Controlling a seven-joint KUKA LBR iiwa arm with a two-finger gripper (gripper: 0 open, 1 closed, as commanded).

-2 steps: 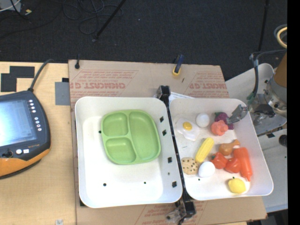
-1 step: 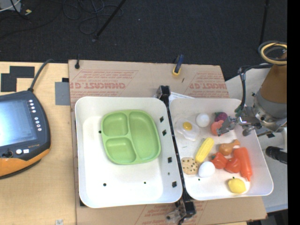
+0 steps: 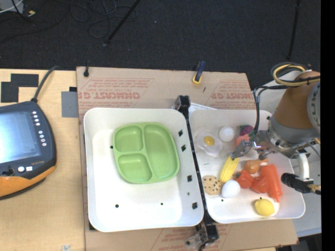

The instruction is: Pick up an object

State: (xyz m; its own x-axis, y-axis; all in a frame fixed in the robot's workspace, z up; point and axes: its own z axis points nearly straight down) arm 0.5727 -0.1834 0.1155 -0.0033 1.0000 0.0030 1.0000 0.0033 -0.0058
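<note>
Metal two-finger gripper low in right shallow white plastic bin, jaws apart, touching ridged yellow plastic corn cob; smooth orange carrot and white egg crowd nearby. Left white bin: glossy green divided plate, open margins.

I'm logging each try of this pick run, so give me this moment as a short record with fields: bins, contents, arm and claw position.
left bin: white bin holding a green divided plate
right bin: white bin with toy food
right bin items: fried egg, corn, cookie, carrot, lemon, two white balls
arm: reaches in from the right over the right bin
claw: claw low above the corn's upper end
held: nothing seen between the fingers
</note>
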